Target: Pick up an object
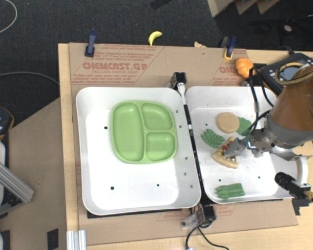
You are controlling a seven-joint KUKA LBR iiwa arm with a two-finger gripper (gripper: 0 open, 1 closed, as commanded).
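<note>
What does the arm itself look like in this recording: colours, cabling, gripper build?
The arm is a rounded body, orange-brown above and grey below. Black cables loop along its left side. The gripper is a small, dark grey metal assembly. A black and white fitting juts out beneath the arm.

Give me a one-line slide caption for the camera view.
Gripper down among toy foods in the right bin; green plate in the left bin.

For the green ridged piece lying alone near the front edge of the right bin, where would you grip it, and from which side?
Probably from straight above, pinching across the narrow width of the green ridged piece at its middle. It lies flat and elongated, running roughly left to right, with bare floor of the right bin on both long sides, leaving room for the fingers.
</note>
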